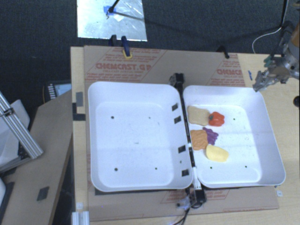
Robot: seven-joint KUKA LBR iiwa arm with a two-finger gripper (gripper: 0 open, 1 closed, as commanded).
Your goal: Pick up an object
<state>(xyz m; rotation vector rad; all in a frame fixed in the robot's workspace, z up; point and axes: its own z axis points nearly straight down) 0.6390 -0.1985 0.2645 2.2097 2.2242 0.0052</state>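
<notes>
White plastic forms both bins on the bench. The left bin carries no items; the right bin carries five, all grouped against its left wall, next to the divider between the two bins.

Item positions in the right bin:
- A tan bread-like piece lies nearest the far left corner.
- A red tomato-like piece touches the bread piece on its right side.
- An orange piece lies at the middle of the left wall.
- A purple piece touches the orange piece on its right.
- A yellow piece lies nearest the near edge, just beside the orange piece.

The gripper sits at the far right corner of the right bin, over the rim, well apart from every item. Whether its fingers are spread or pressed together cannot be told at this size. It carries nothing that can be seen.

Probable faults from this position:
1. Crowding. The items touch or nearly touch. A descent onto one is likely to land a finger on its neighbour, pushing both aside or pinching two at once.
2. Wall interference. The bread and orange pieces lie close to the left wall and divider clips; a finger on that side may strike the wall before closing.
3. Slip. The yellow and red pieces look rounded and smooth, so they may squirt out under closing pressure.
4. Rim contact. A descent begun at the present corner position would meet the bin rim, not an item; lateral travel is required first.
</notes>
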